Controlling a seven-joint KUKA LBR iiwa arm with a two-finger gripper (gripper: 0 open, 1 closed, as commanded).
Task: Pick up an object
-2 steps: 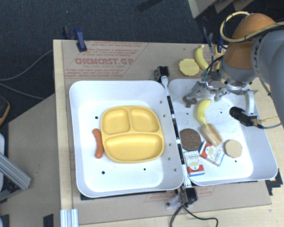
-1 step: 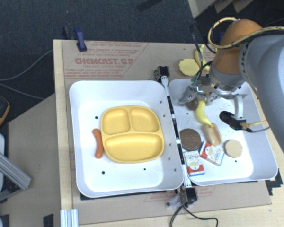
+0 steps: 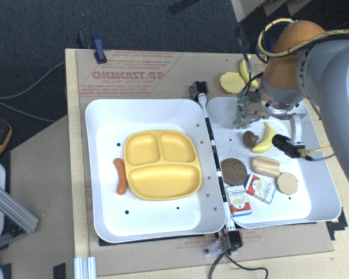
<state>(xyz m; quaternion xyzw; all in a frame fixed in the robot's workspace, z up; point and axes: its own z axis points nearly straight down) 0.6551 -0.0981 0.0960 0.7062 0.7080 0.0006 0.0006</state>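
Nothing is lifted yet: the gripper (image 3: 248, 116) hovers just above the banana (image 3: 264, 139) (whether it is clenched, I cannot tell).

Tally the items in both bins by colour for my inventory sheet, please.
Yellow: 2, tray, banana
Orange: 1, sausage
Brown: 2, patty, small chocolate piece
Tan: 2, bun, round cookie
Red and white: 2, packets and
Total: 9
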